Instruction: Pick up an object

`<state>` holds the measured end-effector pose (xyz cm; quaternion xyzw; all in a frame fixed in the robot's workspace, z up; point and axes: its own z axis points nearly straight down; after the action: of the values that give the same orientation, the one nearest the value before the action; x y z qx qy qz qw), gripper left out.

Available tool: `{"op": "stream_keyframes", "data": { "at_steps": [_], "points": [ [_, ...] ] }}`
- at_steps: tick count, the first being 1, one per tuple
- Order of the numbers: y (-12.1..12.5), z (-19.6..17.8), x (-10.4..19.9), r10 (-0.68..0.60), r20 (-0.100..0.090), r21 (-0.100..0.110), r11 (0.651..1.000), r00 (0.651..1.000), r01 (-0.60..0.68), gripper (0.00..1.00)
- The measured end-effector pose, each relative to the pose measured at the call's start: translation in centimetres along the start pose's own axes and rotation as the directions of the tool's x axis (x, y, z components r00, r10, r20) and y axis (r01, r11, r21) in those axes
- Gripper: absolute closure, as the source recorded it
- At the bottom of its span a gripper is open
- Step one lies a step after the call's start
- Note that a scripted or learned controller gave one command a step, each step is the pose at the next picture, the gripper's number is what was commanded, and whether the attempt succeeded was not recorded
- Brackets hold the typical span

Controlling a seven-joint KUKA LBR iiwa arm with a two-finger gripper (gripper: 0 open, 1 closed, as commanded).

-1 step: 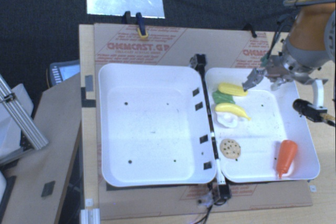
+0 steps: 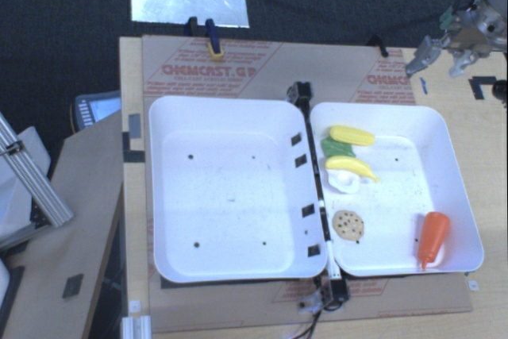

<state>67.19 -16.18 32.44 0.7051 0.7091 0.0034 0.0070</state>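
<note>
Carrot (image 2: 432, 237) in right bin (image 2: 456, 163) | claw (image 2: 441, 63) beyond bin's far corner, spread, grasping nothing

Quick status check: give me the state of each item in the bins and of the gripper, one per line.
corn cob: lying in the right bin, near its left wall.
green piece: lying flat, touching the corn cob.
banana: lying on a white piece.
white piece: flat, under the banana.
cookie: flat, apart.
carrot: lying by the right wall.
gripper: fingers open, holding nothing, above the bench beyond the bin.

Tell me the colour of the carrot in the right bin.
Orange, clearest in the camera view: carrot.
</note>
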Motion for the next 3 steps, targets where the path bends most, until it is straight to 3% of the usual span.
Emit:
{"op": "stream_keyframes", "data": {
  "at_steps": [1, 2, 3],
  "points": [
    [-0.2, -0.5, 0.2, -0.004, -0.002, 0.008, 1.000, 1.000, 0.004, 1.00],
    [-1.1, -10.9, 10.3, -0.007, -0.007, 0.003, 1.000, 1.000, 0.007, 1.00],
    [-6.3, -15.5, 20.5, -0.007, -0.008, 0.010, 1.000, 1.000, 0.007, 1.00]
  ]
}}
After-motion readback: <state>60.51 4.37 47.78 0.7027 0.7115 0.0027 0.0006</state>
